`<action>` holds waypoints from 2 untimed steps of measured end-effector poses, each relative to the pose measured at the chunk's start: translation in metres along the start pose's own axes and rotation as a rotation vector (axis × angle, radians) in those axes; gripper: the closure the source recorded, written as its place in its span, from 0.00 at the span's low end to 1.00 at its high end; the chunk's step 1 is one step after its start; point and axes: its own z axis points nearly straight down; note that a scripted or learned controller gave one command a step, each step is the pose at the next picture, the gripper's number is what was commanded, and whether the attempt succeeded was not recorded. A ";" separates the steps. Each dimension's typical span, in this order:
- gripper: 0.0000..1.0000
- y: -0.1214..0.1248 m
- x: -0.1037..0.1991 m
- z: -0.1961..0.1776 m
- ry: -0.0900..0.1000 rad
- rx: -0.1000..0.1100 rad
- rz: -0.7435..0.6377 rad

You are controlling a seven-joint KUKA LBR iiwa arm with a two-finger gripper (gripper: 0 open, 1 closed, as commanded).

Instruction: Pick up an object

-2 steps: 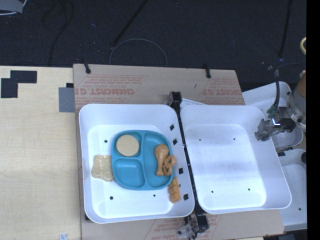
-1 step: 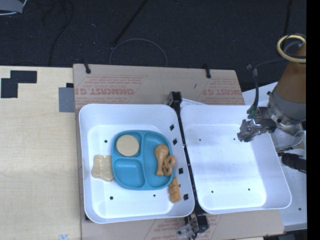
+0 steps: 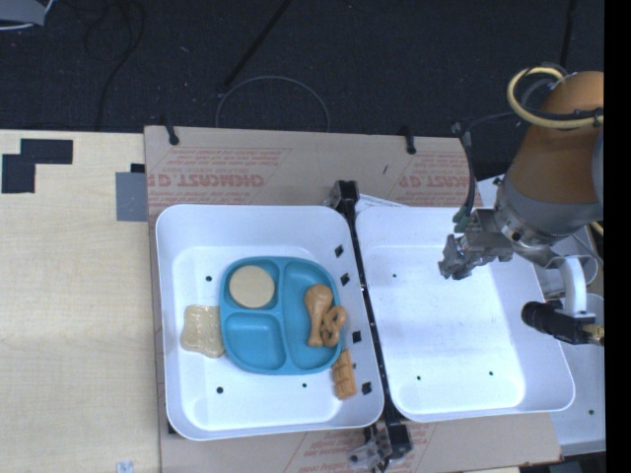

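A blue divided plate (image 3: 258, 343) lies in the left bin (image 3: 187, 235). On it sit a round tan cookie (image 3: 250, 286) and a brown pretzel-like piece (image 3: 323, 314). A pale toast-like piece (image 3: 202, 330) lies against the plate's left side, and a small brown ridged piece (image 3: 343, 375) rests off its lower right corner. My gripper (image 3: 455, 264) hangs over the right bin (image 3: 473, 382), near its upper right part, far from all these objects. Nothing shows between its fingers.
The two white bins meet at a black divider (image 3: 361, 294) with clips. Brown cardboard (image 3: 296, 170) lies under them. A black fixture (image 3: 557, 320) juts in at the right bin's right rim. Light wooden bench top (image 3: 69, 313) extends left.
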 end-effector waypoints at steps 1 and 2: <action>1.00 0.001 0.047 0.017 -0.002 0.001 0.002; 1.00 0.006 0.093 0.016 -0.001 0.000 0.001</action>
